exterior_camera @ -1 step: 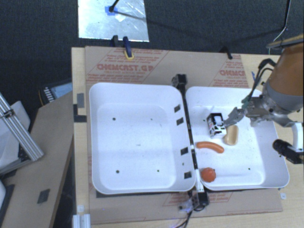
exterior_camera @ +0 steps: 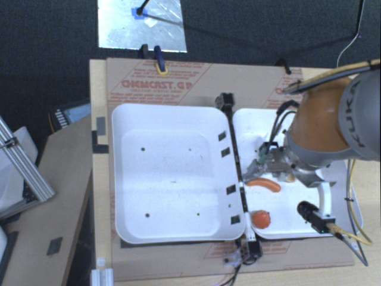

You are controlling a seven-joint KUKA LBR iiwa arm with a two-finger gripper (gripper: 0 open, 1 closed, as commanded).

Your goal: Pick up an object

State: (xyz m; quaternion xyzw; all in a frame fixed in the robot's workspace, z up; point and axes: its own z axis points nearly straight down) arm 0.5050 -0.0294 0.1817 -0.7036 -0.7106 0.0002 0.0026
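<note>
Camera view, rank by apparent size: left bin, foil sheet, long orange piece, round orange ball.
1. left bin
2. foil sheet
3. long orange piece and round orange ball: too close to rank; the piece is longer but thinner.

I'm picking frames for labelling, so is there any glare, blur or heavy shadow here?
In the camera view the silver sheet at the top glares in patches; the left bin is evenly lit; the orange stick and the round orange thing in the right bin read clearly; the gripper is dark and a bit soft.
</note>
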